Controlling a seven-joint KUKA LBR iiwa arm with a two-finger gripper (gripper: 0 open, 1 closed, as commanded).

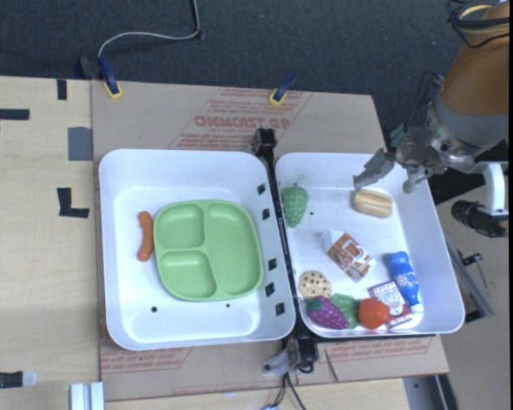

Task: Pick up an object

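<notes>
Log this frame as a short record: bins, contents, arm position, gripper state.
left bin: green plate; sausage beside it
right bin: bread roll, green berry, carton, cookie, grapes, tomato, blue bottle
arm: over right bin's far right corner
gripper: open, holding nothing, just above the roll

The bench (34, 229) has a pale wood top, with a brown cardboard sheet (231, 118) laid flat on it. Two white bins, the left bin (124, 314) and right bin (436, 254), sit side by side on the cardboard, touching.
</notes>
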